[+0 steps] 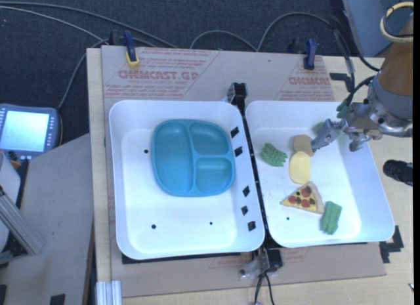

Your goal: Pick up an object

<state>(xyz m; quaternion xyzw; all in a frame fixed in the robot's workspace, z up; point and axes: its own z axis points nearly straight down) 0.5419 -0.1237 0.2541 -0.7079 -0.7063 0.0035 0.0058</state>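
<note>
On the far left, off the bench, I see a small screen [27, 130] glowing pale blue. Next comes the left bin [131, 185], and in it sits one blue plate [193, 157] with three parts, lying flat near the top. A black strip [245, 166] runs between my two bins, where their walls meet. Then comes the right bin [354, 225], and that is where the things to pick up are. I count five toys there. One leafy green toy [273, 154] is nearest the strip. One round tan toy [302, 143] sits just above one yellow toy [300, 166], and those two touch. One pizza slice [304, 197] lies below the yellow one, very near it. One more green toy [330, 217] rests beside the pizza slice, close to the bottom wall. My gripper [323, 137] hangs over the top part of the right bin, just right of the tan toy. My fingers look dark and small from here, and I cannot tell if they are apart or together. Nothing sits between them that I can see. Two blue clamps [131, 51] hold the board at the back, one on each side.
</note>
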